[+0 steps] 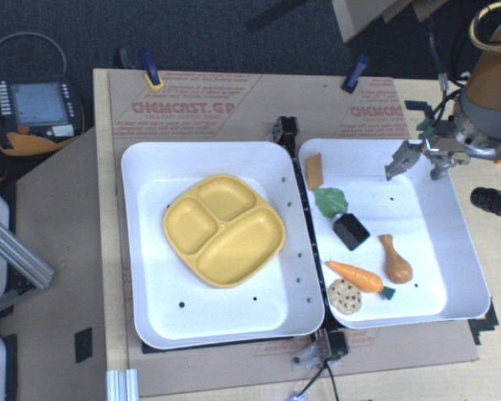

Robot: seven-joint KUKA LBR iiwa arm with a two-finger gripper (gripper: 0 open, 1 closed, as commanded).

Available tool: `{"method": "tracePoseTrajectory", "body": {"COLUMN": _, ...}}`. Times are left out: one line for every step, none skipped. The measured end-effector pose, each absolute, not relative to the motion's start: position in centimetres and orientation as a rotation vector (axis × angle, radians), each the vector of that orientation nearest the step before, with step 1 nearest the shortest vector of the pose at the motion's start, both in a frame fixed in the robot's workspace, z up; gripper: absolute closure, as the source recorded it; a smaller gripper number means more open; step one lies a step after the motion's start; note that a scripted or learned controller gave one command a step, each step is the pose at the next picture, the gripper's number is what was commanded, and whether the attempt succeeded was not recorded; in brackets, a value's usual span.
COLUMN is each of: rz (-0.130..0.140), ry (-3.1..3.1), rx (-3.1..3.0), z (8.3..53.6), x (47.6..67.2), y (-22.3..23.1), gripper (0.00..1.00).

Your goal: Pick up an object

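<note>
Cardboard-topped bench (234, 98), left white bin (142, 249), right white bin (451, 249)

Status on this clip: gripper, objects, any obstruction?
Gripper open, above right bin's far edge, holding nothing. Carrot, drumstick, black block lie untouched. Nothing obstructing.

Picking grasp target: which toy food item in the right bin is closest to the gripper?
The green leafy toy, just left and below the gripper; the tan block, carrot, drumstick and cookie lie farther.

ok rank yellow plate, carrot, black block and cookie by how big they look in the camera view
1. yellow plate, by far
2. carrot
3. black block and cookie look about alike, so no ranking between them
</note>
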State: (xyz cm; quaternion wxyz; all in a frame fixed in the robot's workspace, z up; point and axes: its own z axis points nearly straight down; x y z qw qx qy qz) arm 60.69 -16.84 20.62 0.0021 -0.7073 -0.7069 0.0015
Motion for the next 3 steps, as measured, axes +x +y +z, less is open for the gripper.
{"method": "tracePoseTrajectory", "body": {"rz": 0.0, "ry": -2.222, "rx": -2.221, "z": 20.9, "x": 60.8, "y": -16.8, "gripper": 0.0}}
{"method": "tracePoseTrajectory", "body": {"rz": 0.002, "ry": -2.219, "rx": -2.221, "z": 16.5, "x": 61.2, "y": -17.4, "gripper": 0.0}}
{"method": "tracePoseTrajectory", "body": {"rz": 0.004, "ry": -2.22, "rx": -2.216, "z": 11.5, "x": 61.9, "y": -16.7, "gripper": 0.0}}
